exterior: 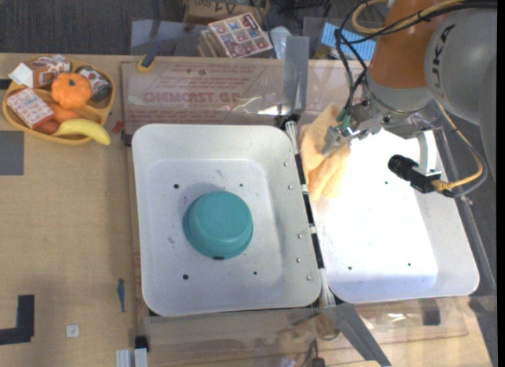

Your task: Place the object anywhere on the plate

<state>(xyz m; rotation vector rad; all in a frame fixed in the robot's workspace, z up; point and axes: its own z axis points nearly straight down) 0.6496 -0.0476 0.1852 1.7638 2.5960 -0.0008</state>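
The gripper [341, 132] of a KUKA iiwa arm [442, 42] hangs over the far-left corner of the right bin [410, 255], at the upper edge of a pale orange cloth [325, 164] that lies bunched against the bin's left wall. The fingers meet the cloth's top fold, but glare off the bin floor hides whether they are spread or closed on the fabric; that cannot be told. Well to the gripper's left and nearer the camera, a teal plate [218, 224] sits upside-down-looking and bare at the middle of the left bin [158, 160]. By this showing the task is barely begun: the cloth has yet to cross the divide and land on the plate.
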